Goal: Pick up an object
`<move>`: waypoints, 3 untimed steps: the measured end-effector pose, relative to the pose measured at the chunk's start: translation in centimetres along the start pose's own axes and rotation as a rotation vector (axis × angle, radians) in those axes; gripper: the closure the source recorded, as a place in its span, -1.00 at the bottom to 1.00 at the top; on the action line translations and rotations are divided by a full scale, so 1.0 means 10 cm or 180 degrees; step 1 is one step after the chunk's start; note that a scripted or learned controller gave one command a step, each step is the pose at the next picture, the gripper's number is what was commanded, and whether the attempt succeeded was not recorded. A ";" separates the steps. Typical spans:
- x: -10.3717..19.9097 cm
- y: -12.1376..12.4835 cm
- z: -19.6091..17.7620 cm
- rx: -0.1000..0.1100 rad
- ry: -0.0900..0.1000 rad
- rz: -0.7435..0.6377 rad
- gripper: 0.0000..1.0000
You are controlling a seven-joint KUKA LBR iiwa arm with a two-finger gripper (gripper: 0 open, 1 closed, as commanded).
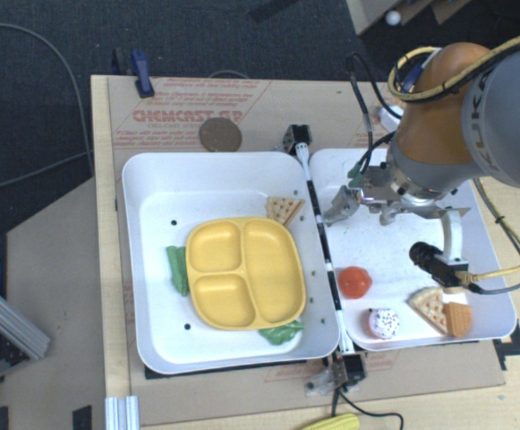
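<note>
Lower right of the frame, right bin [501, 325]: four loose items are scattered along the near wall, apparently as pick candidates. A white speckled ball [384, 322] lies at the near edge; a pizza-slice toy [430, 308] lies just right of it, touching an orange block [458, 319]. A red tomato-like ball [356, 281] is set just above and left of the white ball, close to the divider.

Lower centre, left bin [143, 240]: a yellow three-compartment plate [243, 271] is laid flat mid-bin. Green leaf pieces are seen at its left edge [178, 270] and its near edge [282, 333], partly tucked beneath. A cracker-like wedge [284, 209] is lodged at the plate's far right corner, beside the divider.

Upper right: the gripper [367, 202] is positioned over the far part of the right bin, well apart from the four items. Nothing is seen between its fingers; how far they are parted cannot be told from this angle. No object has yet been picked up.

Far edge: a brown disc [220, 135] rests on the cardboard behind the left bin.
</note>
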State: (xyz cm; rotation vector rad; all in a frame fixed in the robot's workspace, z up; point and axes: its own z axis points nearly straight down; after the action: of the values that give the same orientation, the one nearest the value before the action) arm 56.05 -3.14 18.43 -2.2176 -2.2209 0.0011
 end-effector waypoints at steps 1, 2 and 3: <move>-0.64 0.06 1.00 -0.0005 -0.0008 0.0006 -1.00; 0.22 0.29 -0.01 -0.0013 -0.0002 0.0000 -1.00; 0.11 -0.24 0.00 -0.0001 -0.0004 0.0007 -1.00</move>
State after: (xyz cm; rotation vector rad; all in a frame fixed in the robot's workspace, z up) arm 53.65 -2.06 18.44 -2.2209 -2.2193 0.0020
